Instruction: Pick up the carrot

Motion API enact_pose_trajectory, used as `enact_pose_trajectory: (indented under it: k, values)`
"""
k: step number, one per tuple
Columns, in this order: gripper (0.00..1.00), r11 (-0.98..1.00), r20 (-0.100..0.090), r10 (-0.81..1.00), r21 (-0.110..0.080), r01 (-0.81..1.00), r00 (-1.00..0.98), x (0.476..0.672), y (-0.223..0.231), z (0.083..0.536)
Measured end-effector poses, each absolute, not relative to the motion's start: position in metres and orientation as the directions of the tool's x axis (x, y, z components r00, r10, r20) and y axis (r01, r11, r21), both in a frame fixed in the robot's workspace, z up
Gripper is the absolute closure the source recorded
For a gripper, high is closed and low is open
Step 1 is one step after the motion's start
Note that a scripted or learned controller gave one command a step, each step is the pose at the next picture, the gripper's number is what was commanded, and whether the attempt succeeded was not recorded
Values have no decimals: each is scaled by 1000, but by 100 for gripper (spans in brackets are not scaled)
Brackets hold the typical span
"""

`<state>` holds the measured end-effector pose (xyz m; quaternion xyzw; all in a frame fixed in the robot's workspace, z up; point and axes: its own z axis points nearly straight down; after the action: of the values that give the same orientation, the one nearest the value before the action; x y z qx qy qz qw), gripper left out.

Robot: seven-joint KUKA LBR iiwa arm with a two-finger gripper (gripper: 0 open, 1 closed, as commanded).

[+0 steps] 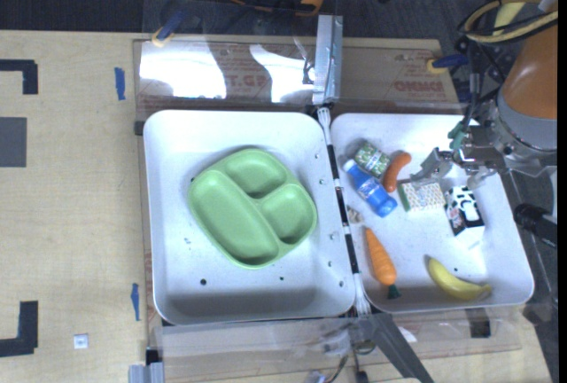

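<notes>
Over right bin (518,235), end effector (461,161) above carrot (380,255).

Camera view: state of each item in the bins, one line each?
carrot: lying flat in the right bin, near its left wall, untouched.
banana: lying flat, front right of that bin.
blue bottle: on its side.
green divided plate: right way up in the left bin.
gripper: above the right bin, away from the carrot.

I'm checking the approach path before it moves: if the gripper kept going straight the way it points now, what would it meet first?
The gripper points left and slightly down. Straight ahead it would likely meet the small patterned packet first, not the carrot, though depth is hard to judge.
</notes>
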<state>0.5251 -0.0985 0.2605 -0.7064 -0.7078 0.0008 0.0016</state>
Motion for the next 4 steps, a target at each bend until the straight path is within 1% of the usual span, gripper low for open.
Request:
enact_pose_trajectory:
  k: [1, 2, 3, 4]
  values:
    - [0, 147, 1, 989, -2, 989, -147, 479, -103, 146]
    - [0, 454, 0, 891, 1, 891, -454, 481, -59, 251]
    - [0, 735, 2, 678, -1, 678, -735, 480, -54, 184]
    - [0, 847, 2, 532, 0, 532, -847, 480, -59, 184]
